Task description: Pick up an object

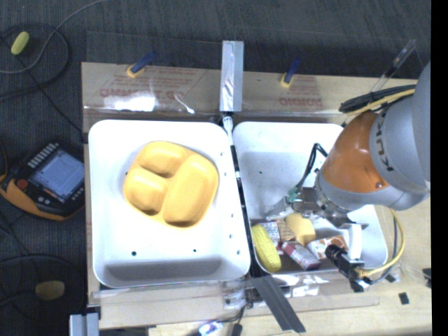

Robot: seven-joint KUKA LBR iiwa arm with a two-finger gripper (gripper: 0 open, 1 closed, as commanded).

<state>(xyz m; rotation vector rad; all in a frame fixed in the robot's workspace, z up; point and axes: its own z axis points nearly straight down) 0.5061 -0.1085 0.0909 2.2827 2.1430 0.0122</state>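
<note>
The desk (pixel 336 93) carries two shallow white bins side by side, and its lower edge is cut off by the frame. The arm (pixel 392 152) comes in from the right, grey with an orange band (pixel 353 163), and covers much of the right bin (pixel 273 152); part of the arm runs out of the frame. The left bin (pixel 105 257) holds one big yellow lump (pixel 170 182), made of three rounded bulges, lying near the middle.

In the right bin, a small heap lies against the near wall, partly under the wrist: a yellow corn cob (pixel 266 247) at the left, a pale yellow block (pixel 299 227) next to it, a dark red packet (pixel 302 256) just below that, and something red and white (pixel 330 245) that is hard to make out. The claw (pixel 308 203) sits just above this heap, mostly hidden under the wrist, so I cannot tell whether it is spread or pressed together, nor whether it touches anything.

On the floor at the left lies a handheld controller (pixel 49 180) with a screen. Two small blue-and-yellow clamps (pixel 142 64) sit at the far edge of the desk.
</note>
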